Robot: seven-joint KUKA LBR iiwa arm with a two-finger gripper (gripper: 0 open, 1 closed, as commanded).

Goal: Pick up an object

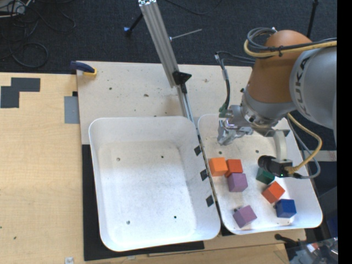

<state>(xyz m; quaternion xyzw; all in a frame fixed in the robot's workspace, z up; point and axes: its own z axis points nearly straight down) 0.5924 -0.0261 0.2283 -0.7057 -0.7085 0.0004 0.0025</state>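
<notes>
a: in the camera view, where do our gripper point(228, 132) and the blocks sit?

b: it hangs in the right bin point(308, 216), nothing visibly held; whether it is parted we cannot tell. the orange block point(218, 166) lies just below, toward us.

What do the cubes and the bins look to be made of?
Cubes, such as the orange cube and blue cube: probably painted wood or foam, judging by matte flat colour and crisp edges; cannot tell which. Bins, left bin and right bin: likely moulded plastic, smooth white with rounded rims and corners.
</notes>
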